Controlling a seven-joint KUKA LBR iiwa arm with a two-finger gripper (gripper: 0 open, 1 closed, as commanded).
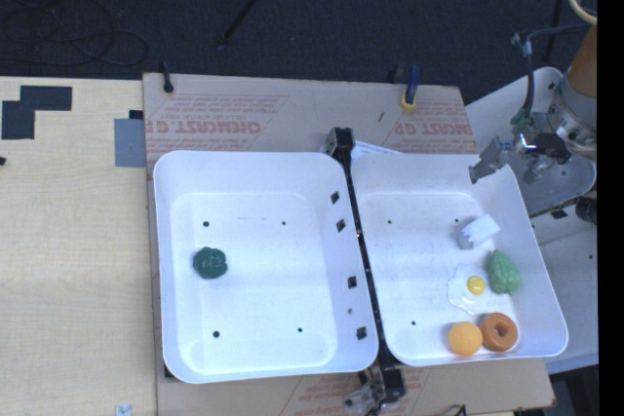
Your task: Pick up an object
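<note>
**Operator:** Objects for the pick sit mostly in the right bin (546, 307): a small white block (478, 231), a light green leafy piece (504, 272), a fried-egg toy (469, 287), an orange ball (465, 338) and a brown doughnut (500, 331). One dark green lump (210, 263) lies alone in the left bin (166, 209), toward its left side.

**Observer:** Which way do they point?

**Operator:** I read the white block's long axis as running lower-left to upper-right, slightly tilted. The leafy piece is longer up-and-down in my view. The ball, doughnut and dark lump are roundish; I can't give them a direction.

**Observer:** And the gripper?

**Operator:** My gripper (509, 154) hangs over the right bin's far right corner, at the rim. The white block is nearest, below and a bit left of it, apart from it. The other right-bin items lie further toward me, the dark lump well apart across the divider.

**Observer:** Holding anything?

**Operator:** I see nothing between the fingers, and I can't tell how far apart they stand.
</note>
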